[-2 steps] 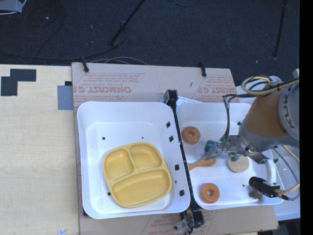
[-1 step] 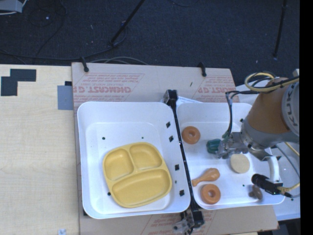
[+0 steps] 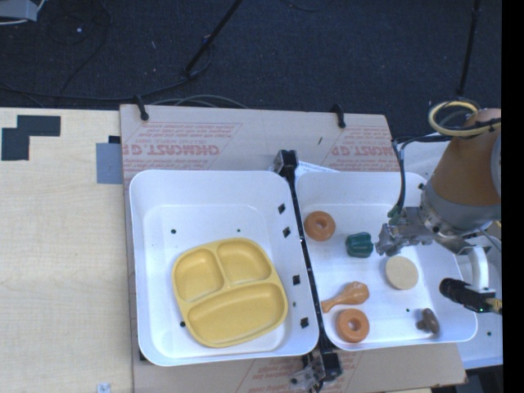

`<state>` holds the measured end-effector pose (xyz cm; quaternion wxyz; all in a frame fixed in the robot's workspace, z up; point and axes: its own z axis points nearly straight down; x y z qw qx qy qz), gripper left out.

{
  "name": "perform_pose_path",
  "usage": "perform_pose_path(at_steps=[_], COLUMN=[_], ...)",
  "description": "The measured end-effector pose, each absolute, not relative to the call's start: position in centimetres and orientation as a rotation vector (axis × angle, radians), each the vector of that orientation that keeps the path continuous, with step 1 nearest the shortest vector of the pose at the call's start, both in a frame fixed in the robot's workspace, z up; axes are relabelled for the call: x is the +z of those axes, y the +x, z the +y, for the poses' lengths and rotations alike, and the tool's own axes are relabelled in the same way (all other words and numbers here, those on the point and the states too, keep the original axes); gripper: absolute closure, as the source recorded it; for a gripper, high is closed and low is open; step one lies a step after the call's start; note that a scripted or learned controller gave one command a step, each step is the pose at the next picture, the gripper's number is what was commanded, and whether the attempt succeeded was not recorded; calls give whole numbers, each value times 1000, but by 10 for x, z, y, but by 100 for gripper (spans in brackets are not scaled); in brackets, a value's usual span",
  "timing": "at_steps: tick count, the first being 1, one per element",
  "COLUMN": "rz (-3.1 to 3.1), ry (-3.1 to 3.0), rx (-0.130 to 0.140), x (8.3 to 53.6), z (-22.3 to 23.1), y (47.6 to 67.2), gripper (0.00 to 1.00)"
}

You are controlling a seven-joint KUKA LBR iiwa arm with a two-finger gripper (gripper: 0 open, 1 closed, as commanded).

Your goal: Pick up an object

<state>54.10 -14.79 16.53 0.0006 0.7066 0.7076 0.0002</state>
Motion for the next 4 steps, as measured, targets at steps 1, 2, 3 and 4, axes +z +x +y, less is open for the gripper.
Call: perform_pose_path(at_steps=[1,2,3,4], rz=[2223,2222,2231,2229], ry=[2218,2217,2219,2221], rx=[2,3,-2,-3], x=[214,270,256,248], z=[-144,-146,-90,-47], y=[550,541,557,569], gripper=[100,100,100,100])
